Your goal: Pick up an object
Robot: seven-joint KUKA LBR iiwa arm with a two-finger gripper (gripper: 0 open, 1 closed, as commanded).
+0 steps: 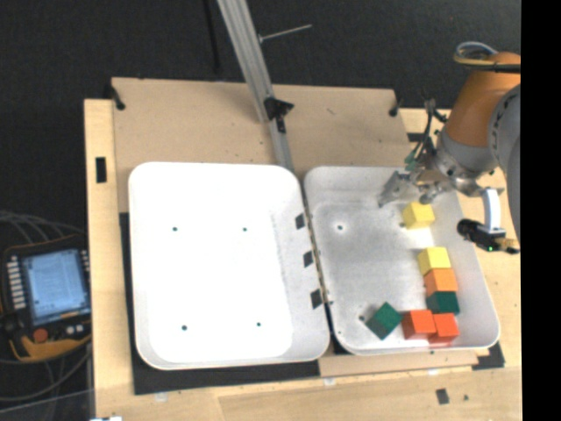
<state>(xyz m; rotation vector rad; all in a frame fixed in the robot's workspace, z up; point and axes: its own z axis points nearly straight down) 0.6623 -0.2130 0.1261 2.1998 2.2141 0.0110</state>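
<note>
Hand low over the right bin, nothing lifted yet

Hand sits at the back of the right bin, just behind a yellow block. From my seat I cannot tell whether it is spread or pressed together; the metal parts blur into the bin floor. I see no block in it, so I judge the pick as not yet made. All of it is left: closing on something and raising it.

The yellow block lies alone, with bare floor to its left, which gives room to come down. The others crowd the right wall and front corner: a second yellow, an orange, a dark green, two more orange ones and a tilted green cube. Those touch, so they look harder. The left bin lies beside it on the bench.
</note>
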